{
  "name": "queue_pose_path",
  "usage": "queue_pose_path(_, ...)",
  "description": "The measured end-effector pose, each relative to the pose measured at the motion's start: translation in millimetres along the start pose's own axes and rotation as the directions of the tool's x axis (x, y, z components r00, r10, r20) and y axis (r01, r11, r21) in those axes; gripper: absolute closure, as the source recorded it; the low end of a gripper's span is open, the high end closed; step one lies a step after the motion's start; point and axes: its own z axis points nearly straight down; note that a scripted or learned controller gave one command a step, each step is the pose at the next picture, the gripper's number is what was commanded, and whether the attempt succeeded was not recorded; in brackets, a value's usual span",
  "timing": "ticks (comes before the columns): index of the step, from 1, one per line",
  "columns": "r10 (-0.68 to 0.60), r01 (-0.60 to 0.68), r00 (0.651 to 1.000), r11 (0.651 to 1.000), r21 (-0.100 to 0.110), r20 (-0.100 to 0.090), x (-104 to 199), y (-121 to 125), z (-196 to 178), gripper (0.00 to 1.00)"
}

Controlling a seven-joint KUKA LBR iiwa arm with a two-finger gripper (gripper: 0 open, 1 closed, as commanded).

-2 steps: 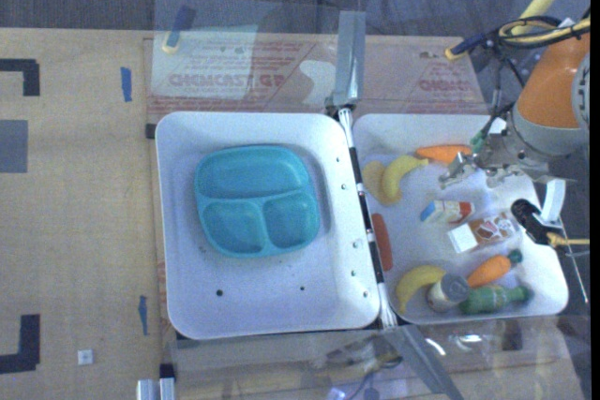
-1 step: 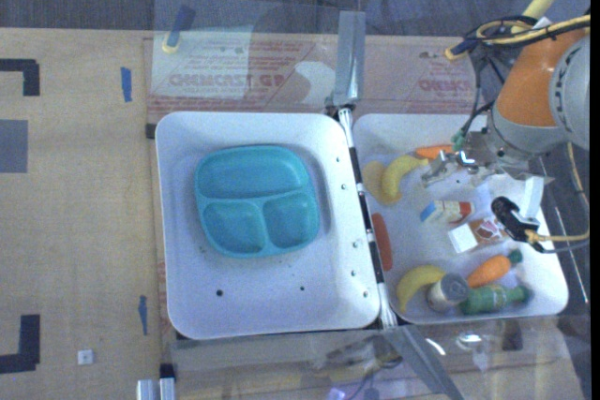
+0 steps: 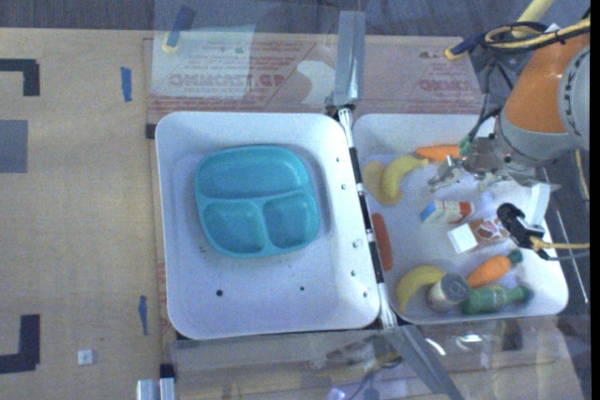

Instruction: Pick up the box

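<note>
Green bottle [image 3: 494, 298] up front | box [image 3: 457, 212] mid-bin, just under gripper [image 3: 457, 171] | fingers look wide, holding nothing | I'd drop straight down, centre on it, dodge the banana [image 3: 397, 176]

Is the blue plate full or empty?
Empty. The blue plate lies flat in the left bin, and all three of its sections show bare blue.

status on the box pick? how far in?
Done: the arm has reached over the right bin, and the gripper hangs above its clutter. In hand: nothing visibly; the box lies on the bin floor just below the gripper. Left: descend, grasp, lift. The tray in the left bin isn't involved.
</note>
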Motion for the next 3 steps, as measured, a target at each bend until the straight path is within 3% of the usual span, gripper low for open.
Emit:
queue_pose_path(1, -0.001, 0.001, 1.0, 1.0, -0.006, 0.003, -0.6, 1.9, -12.2, 1.0)
queue_pose_path(2, 0.0, 0.0, 1.0, 1.0, -0.01, 0.003, -1.1, 3.0, -23.0, 1.0)
queue_pose_path(3, 0.189, -0.189, 0.982, 0.982, 0.003, 0.002, -30.4, 19.3, -145.7, 1.0)
